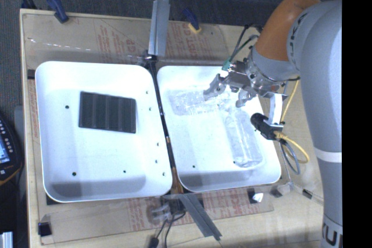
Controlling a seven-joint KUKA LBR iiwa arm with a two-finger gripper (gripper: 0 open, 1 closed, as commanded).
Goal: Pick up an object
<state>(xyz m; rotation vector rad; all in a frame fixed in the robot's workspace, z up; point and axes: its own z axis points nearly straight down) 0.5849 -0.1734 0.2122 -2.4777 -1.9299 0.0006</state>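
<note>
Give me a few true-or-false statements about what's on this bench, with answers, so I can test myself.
1. A dark ribbed slab lies in the left bin. True.
2. Two clear plastic bottles lie in the left bin. False: the clear bottles lie in the right bin.
3. The claw is over the right bin. True.
4. The arm has a blue band above the wrist. False: the band is orange.
5. The two bins sit stacked. False: they sit side by side.

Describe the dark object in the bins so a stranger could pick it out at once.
Of the two white bins, take the left bin. Near its middle lies a flat dark ribbed rectangle. The clear plastic pieces in the right bin are see-through.
</note>
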